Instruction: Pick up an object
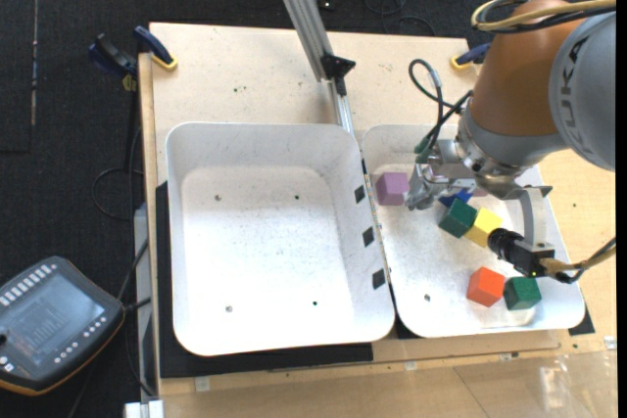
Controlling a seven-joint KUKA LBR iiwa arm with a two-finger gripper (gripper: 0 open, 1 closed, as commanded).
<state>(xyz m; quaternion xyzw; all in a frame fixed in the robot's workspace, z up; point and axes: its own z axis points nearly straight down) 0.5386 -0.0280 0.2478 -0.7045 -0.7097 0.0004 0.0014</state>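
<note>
Two bins: the left bin (265,230), the right bin (431,303) holding my blocks. One purple cube (392,188) at centre-right, squarish, no clear long axis. My pincer (423,191) just right of it; its gap I cannot tell. Two green blocks (458,218), one yellow (482,226), one orange (486,287).

The desk (245,73) looks like pale matt wood; both bins (265,220) are white speckled plastic; the arm's orange band (524,64) is glossy.

Pale bench (255,73) bears two white bins (265,230) (431,308) side by side.
</note>
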